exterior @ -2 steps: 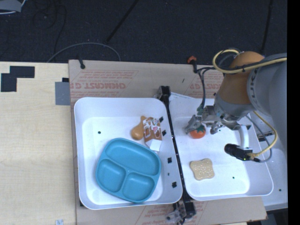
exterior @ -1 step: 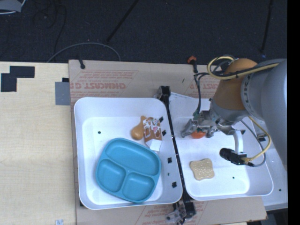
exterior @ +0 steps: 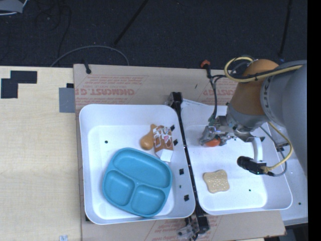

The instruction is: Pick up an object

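My gripper point(exterior: 210, 136) is low in the right bin point(exterior: 281, 195), near its back left part. A small red-orange object point(exterior: 213, 143) lies right under its tip, partly hidden by it. A tan, flat, toast-like piece point(exterior: 216, 181) lies on the bin floor nearer the front, apart from the gripper. In the left bin point(exterior: 93, 134) a blue divided plate point(exterior: 136, 181) rests at the front. A brown and white toy point(exterior: 158, 137) lies behind the plate, close to the divider between the bins.
The arm's grey body and orange band point(exterior: 253, 92) hang over the right bin's back right. A black connector with a yellow cable point(exterior: 252, 165) sits above the bin floor to the right of the tan piece. A black clamp rail point(exterior: 181, 149) separates the bins.
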`<state>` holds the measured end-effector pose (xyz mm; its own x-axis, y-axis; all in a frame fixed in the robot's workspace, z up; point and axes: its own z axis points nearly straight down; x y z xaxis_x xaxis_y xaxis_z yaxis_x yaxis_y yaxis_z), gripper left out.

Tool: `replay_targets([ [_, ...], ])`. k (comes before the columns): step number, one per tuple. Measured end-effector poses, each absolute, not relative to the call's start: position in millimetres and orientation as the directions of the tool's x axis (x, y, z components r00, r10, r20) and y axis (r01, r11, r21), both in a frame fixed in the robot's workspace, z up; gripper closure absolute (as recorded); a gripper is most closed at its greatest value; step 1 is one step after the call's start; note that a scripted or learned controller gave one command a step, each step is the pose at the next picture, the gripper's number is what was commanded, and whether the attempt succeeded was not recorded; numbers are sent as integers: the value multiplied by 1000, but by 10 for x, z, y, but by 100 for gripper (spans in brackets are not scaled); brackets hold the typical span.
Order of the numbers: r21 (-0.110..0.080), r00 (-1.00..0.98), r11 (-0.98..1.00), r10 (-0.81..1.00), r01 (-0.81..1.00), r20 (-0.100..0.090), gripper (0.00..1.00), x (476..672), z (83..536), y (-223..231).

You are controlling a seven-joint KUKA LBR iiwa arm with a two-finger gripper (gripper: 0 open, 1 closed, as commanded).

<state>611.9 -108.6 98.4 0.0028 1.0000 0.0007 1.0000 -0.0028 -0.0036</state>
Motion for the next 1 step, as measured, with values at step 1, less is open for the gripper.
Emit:
replay_targets([
  [1,1,5,-5,1000,1000,0,100,6134,1426,-1157],
])
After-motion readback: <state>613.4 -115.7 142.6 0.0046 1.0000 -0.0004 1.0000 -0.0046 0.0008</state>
